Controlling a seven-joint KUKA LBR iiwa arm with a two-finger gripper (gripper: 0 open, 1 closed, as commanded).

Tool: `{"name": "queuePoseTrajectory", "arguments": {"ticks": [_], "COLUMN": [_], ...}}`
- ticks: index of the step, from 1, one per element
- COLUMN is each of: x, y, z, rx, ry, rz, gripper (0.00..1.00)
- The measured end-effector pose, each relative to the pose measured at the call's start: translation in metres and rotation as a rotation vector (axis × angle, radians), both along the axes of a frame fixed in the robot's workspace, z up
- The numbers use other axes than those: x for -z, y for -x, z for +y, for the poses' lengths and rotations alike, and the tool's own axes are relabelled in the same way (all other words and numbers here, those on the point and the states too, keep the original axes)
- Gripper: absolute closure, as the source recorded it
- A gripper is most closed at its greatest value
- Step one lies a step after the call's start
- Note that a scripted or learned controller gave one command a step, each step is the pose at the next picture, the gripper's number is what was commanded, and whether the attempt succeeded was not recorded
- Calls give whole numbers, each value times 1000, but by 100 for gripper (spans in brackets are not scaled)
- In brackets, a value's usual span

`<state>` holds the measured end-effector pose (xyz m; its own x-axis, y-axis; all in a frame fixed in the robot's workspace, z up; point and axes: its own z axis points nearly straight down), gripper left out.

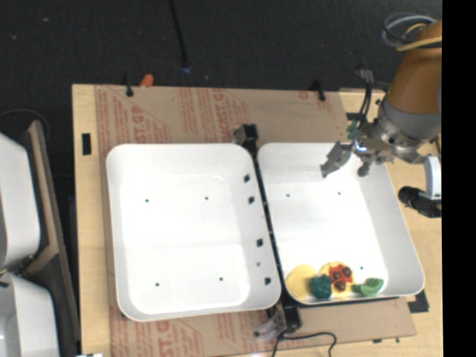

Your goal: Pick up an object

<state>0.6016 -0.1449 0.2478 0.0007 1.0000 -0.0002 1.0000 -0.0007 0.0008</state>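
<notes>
The grey two-finger gripper (346,162) hangs spread open and holding nothing above the shallow white right-hand bin (387,199). Well below it, at the bin's near edge, lie a pale yellow disc (299,279), teal lump (321,288), red piece (341,273) and green piece (369,285).

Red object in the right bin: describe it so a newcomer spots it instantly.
Start at the right-hand white bin and go to its near edge, where a few small items cluster. The red object lies between the teal piece and green piece, the only red one.
</notes>
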Motion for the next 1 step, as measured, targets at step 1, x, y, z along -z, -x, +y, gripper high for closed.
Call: {"name": "queuePoseTrajectory", "arguments": {"ticks": [1], "x": [144], "y": [20], "z": [-32], "rx": [3], "ry": [-2], "rz": [12], "gripper": [0]}}
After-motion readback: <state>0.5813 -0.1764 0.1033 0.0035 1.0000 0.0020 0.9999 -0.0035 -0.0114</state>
